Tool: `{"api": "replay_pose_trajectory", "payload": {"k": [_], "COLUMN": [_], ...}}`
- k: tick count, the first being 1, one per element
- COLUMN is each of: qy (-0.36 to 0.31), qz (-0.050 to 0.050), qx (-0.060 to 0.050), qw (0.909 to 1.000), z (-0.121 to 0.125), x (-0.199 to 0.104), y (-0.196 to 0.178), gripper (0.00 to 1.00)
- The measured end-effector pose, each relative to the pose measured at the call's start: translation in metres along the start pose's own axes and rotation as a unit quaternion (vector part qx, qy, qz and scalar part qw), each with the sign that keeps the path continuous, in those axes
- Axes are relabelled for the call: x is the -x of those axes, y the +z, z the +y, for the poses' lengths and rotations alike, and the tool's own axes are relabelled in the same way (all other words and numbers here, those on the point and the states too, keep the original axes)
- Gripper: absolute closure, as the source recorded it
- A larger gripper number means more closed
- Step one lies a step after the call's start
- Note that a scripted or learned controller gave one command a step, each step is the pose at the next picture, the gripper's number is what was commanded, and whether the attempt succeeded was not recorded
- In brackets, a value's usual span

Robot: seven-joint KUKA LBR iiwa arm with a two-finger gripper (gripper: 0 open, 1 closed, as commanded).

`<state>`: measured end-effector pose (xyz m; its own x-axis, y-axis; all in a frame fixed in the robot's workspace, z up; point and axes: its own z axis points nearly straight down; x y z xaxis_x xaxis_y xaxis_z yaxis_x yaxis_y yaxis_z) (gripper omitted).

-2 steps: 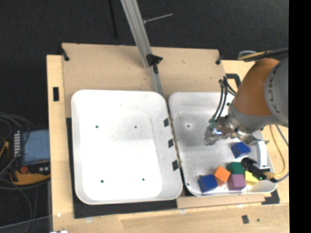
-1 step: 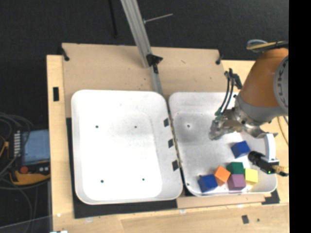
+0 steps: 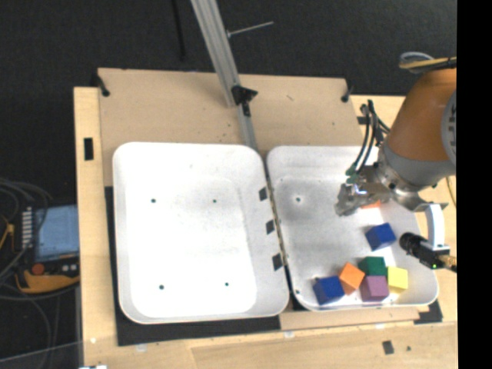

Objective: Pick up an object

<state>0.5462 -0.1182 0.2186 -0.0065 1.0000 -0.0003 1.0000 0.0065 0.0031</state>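
Coloured blocks are sitting in the right bin point(image 3: 307, 167), most clustered at its near edge: a dark blue block point(image 3: 328, 289), orange point(image 3: 352, 276), purple point(image 3: 374, 287), green point(image 3: 375, 266), yellow point(image 3: 397, 278), and another blue block point(image 3: 380, 236) apart, nearer the gripper point(image 3: 352, 200). I cannot tell the gripper's opening. They are looking light, stiff, smooth; opposite flat faces are offering the hold.
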Motion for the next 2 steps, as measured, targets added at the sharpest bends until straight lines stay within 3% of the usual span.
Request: {"api": "replay_pose_trajectory", "payload": {"k": [2], "qy": [-0.001], "qz": [0.001], "qx": [0.000], "qw": [1.0000], "z": [-0.013], "x": [-0.106], "y": [-0.025], "gripper": [1.00]}}
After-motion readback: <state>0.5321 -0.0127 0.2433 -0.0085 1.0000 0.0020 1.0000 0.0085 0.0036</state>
